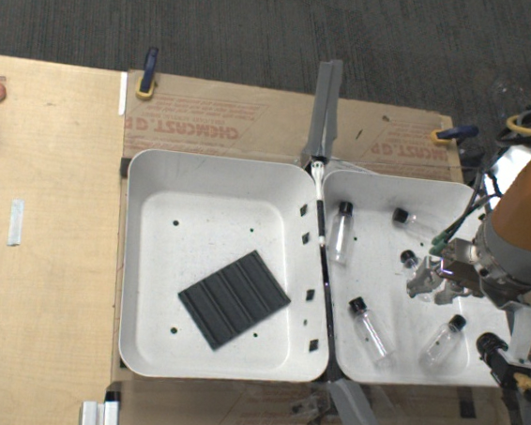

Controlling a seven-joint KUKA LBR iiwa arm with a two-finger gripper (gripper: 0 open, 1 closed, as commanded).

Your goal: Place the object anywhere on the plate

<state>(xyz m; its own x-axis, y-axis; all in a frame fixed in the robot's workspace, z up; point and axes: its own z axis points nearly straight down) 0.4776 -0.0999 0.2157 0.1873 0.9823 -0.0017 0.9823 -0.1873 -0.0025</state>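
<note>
A dark grey ribbed plate [235, 299] lies at a slant on the floor of the left bin [156, 176]. Several clear vials with black caps lie in the right bin [381, 186]: one by its left wall [342, 230], one near the front [368, 327], one at the front right [443, 340]. Two smaller capped pieces sit at the back [400, 214] and the middle [409, 260]. My gripper [425, 284] hangs low over the right bin's middle right, just right of the middle piece; nothing is visibly in its grasp.
A grey metal divider [324, 109] runs between the bins at the back. Cardboard [228, 118] lies under both bins, held by clamps [148, 72]. Cables and the arm's body [528, 225] crowd the right edge. The wooden bench [37, 230] stretches to the left.
</note>
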